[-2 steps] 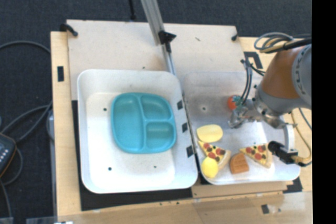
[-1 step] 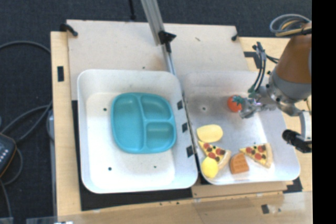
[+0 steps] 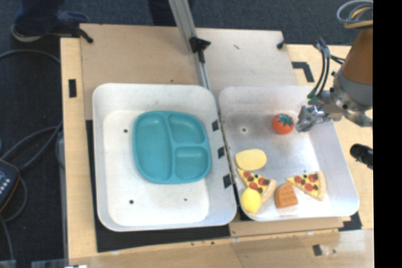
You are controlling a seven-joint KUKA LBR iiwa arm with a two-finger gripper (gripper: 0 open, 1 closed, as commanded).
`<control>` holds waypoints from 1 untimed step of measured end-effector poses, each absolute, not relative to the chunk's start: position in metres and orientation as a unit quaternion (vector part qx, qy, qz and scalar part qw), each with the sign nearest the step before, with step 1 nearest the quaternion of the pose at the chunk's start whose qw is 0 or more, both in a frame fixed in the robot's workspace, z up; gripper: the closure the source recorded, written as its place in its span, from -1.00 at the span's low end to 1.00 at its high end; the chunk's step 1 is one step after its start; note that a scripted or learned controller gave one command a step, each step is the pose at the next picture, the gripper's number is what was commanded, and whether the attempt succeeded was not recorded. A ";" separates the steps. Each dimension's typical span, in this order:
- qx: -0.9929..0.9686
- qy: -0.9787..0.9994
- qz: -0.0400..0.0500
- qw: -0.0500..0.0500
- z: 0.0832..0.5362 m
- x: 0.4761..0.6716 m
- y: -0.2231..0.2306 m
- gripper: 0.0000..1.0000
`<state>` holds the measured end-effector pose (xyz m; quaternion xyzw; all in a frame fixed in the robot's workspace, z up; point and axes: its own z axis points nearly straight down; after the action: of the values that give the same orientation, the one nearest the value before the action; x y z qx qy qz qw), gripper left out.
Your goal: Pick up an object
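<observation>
The grey two-finger gripper (image 3: 306,118) hangs just beside the small round red toy tomato (image 3: 283,123) in the right shallow white bin (image 3: 333,154); its grip state I cannot tell; seemingly nothing is lifted yet.

The right bin (image 3: 326,154) holds the toy food. A red tomato (image 3: 283,123) with a green top sits near the middle of its back half. A pale yellow oval piece (image 3: 251,159) lies by the left edge. Toward the front left corner lies a pizza slice (image 3: 255,183), touching a yellow lemon (image 3: 250,201). An orange-brown bread piece (image 3: 286,196) lies along the front edge, and a second pizza slice (image 3: 309,184) lies just right of it.
</observation>
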<state>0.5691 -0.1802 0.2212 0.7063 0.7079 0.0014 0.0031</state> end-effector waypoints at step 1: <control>0.706 0.708 0.002 0.004 0.276 0.570 -0.182 1.00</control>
<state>0.5705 -0.1818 0.2757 0.7061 0.7081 0.0015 0.0037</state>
